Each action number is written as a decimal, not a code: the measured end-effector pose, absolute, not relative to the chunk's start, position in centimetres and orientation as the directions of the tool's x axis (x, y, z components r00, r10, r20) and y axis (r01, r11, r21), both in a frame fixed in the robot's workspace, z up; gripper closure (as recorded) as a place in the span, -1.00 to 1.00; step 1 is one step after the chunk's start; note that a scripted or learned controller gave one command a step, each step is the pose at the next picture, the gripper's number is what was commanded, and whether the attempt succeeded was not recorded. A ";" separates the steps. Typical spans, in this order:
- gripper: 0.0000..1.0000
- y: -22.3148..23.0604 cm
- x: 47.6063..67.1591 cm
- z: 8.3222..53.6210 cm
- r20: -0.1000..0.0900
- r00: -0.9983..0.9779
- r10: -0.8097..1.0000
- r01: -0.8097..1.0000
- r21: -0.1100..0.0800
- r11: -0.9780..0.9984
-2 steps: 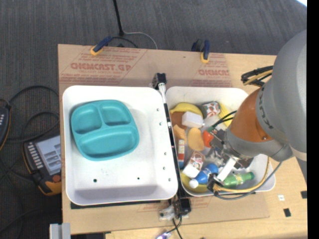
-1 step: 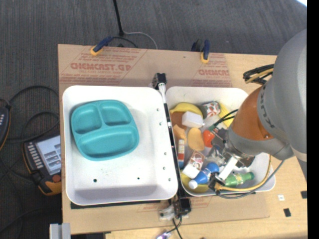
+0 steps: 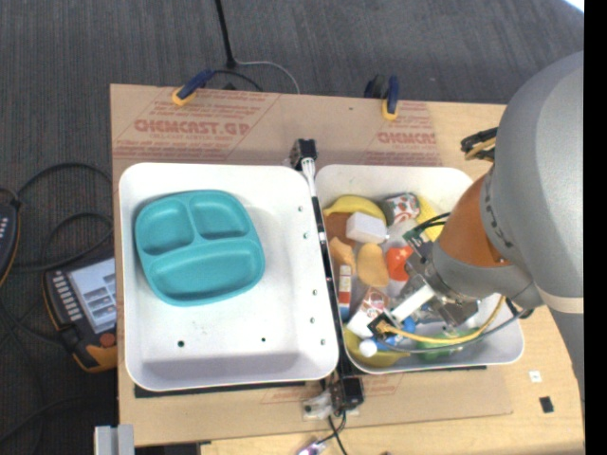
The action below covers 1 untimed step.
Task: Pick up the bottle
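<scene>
Camera view: two white bins side by side on the desk (image 3: 237, 121). The left bin (image 3: 142, 349) holds a teal divided plate (image 3: 197, 245), lying flat in its upper half. The right bin (image 3: 503, 349) is full of clutter: a banana (image 3: 349, 205) at the top, a white block (image 3: 364, 227) just below it and a small can (image 3: 402, 205) to its right. The grey arm (image 3: 541, 188) reaches in from the right and covers the bin's right side. The gripper (image 3: 417, 287) is down in the clutter in the lower middle of the right bin. Cannot tell its grip state; the tip is hidden among items. The bottle (image 3: 373, 263) is probably the orange piece lying mid-bin, red end toward the gripper and just left of it. Not sure of contact.
</scene>
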<state>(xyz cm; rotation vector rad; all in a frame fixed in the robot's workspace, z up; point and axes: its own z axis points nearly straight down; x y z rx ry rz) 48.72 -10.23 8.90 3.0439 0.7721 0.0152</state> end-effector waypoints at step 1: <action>1.00 -17.5 53.8 21.0 -0.002 0.904 0.427 0.427 0.001 -0.904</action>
